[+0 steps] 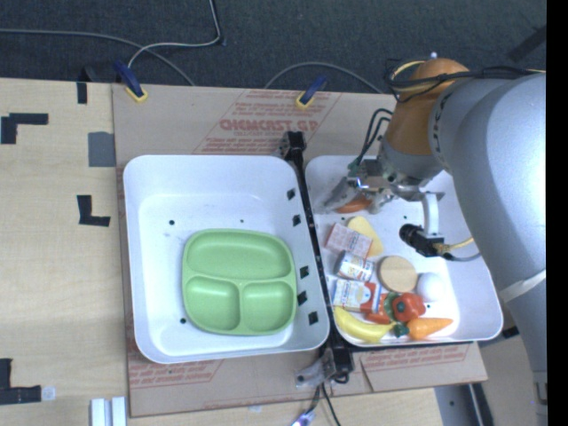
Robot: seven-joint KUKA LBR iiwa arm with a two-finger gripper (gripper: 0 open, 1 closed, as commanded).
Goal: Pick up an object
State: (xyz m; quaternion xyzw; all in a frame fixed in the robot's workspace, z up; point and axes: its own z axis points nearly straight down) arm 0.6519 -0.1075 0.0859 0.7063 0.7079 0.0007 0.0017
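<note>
At the near edge of the right shallow white bin (pixel 486 298) lies a crowded cluster of toy foods: a yellow plastic banana (pixel 359 327), an orange carrot (pixel 429 327) and a red tomato-like piece with a green stem (pixel 401 308), all touching or overlapping, so their outlines are hard to separate. Just behind them sit a round tan disc resembling a biscuit (pixel 398 273), a white egg-shaped object (pixel 431 286) partly cut off by the disc, and two small printed cartons (pixel 351 270) whose labels are too small to read. A pale yellow wedge (pixel 364 231) rests beside the farther carton.

To the left, the second white bin (pixel 149 264) holds a light green three-compartment plastic tray (pixel 238 280), lying flat near its centre.

Farther back in the right bin, the metal hand (pixel 359 193) is lowered over a small orange object (pixel 353 207) at the bin's far left corner. The object is mostly hidden beneath the hand; its shape cannot be made out, and it cannot be told how far apart the fingers stand or whether they grip it. The grey arm (pixel 497 167) with its orange band (pixel 417 118) covers the bin's far right part.

Both bins rest on a brown cardboard sheet (pixel 240 118) clipped to the pale wooden surface (pixel 44 264). Beyond, thin cables (pixel 209 7) cross a dark floor.
</note>
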